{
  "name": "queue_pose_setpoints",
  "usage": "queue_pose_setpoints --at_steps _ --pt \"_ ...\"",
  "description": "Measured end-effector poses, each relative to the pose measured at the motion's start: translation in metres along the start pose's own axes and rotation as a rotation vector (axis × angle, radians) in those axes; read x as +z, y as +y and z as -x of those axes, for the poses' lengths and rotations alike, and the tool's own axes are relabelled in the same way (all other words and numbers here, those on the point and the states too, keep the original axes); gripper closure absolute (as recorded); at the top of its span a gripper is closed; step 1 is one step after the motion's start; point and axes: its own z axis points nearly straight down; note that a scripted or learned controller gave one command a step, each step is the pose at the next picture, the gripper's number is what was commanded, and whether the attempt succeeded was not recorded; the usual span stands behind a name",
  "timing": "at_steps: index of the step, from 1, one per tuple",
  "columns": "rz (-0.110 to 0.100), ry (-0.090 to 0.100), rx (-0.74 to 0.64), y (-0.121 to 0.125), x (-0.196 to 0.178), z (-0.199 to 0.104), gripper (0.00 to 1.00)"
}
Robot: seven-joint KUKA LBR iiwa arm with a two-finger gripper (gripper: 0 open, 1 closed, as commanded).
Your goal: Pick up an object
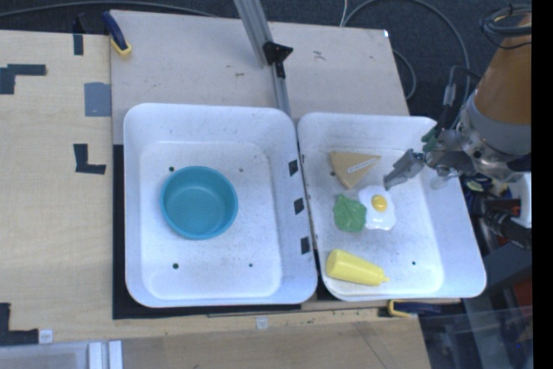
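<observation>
The right bin [449,229] holds a tan wedge [352,167], a green leafy piece [349,213], a white fried egg with a yellow yolk [379,210] and a yellow cone-shaped piece [353,268]. The green piece and the egg touch each other. My gripper [396,175] reaches in from the right over the right bin, just right of the tan wedge and above the egg. I see nothing held in it. The orange and grey wrist [501,108] sits over the bin's right rim.
A blue bowl [200,201] stands in the left bin [147,272]. A slanted metal pole [251,4] ends at the bins' shared back edge. Cables and arm hardware [497,203] crowd the right side beyond the bin.
</observation>
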Motion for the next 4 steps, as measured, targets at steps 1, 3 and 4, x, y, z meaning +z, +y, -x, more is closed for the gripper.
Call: queue_pose_setpoints --at_steps 1,3,4 --pt "0.000 0.000 0.000 0.000 0.000 0.000 0.00" --pt "-0.007 0.001 0.002 -0.012 0.105 -0.012 0.00" --pt "-0.007 0.001 0.001 -0.006 0.164 -0.018 0.00"
